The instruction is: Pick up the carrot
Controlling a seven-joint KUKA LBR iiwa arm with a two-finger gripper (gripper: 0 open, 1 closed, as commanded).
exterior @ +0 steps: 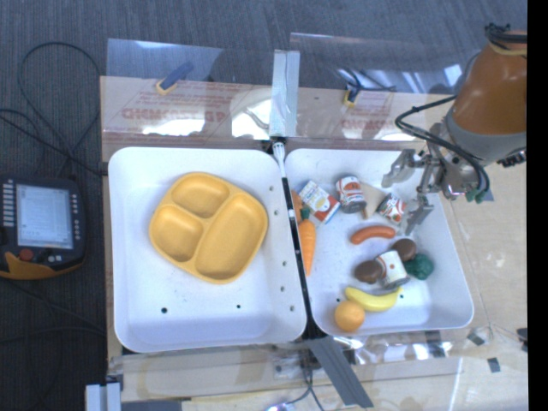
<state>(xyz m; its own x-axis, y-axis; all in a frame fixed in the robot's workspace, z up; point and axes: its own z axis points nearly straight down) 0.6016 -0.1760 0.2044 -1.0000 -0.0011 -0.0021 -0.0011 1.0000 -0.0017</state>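
The carrot [306, 240] is orange with a green top. It lies lengthwise against the left wall of the right bin [445, 311], tip toward the front. My gripper [409, 192] hangs over the right bin's back right part, well to the right of the carrot. Its fingers [397, 169] are spread open with nothing between them. A small red and white can [391, 208] lies just left of the nearer finger.
The right bin also holds a small carton [317, 199], a can [348, 191], a sausage [372, 234], brown pieces [371, 271], a green item [420, 266], a banana [372, 298] and an orange [348, 316]. A yellow divided plate [208, 225] sits in the left bin [137, 315].
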